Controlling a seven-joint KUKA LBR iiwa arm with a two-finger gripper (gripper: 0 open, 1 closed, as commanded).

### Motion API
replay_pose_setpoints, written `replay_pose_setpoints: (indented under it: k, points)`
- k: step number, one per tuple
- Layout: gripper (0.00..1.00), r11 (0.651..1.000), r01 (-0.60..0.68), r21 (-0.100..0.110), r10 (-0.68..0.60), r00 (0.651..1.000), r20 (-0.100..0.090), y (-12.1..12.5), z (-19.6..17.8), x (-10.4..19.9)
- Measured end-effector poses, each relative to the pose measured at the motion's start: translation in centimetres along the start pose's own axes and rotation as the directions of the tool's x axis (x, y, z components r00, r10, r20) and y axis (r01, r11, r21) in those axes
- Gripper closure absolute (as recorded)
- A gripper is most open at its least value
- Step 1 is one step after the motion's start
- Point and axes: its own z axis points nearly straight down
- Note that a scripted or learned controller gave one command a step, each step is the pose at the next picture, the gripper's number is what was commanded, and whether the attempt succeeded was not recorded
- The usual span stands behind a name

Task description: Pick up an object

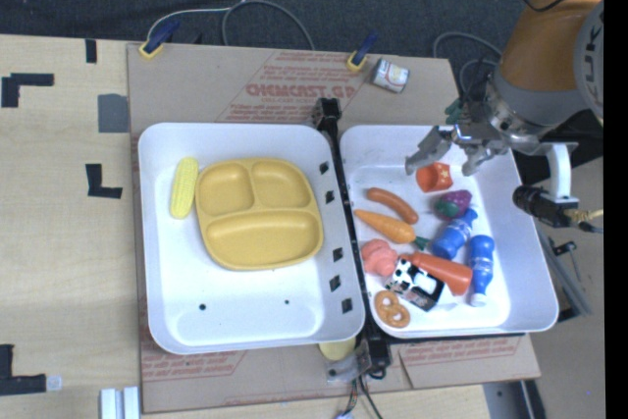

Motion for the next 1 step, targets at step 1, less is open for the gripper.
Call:
replay_pose_setpoints:
  k: [1]
  points:
    - [0.00, 1.000, 0.000, 0.005, 0.000, 1.000, 0.000, 2.14, 16.02, 0.03]
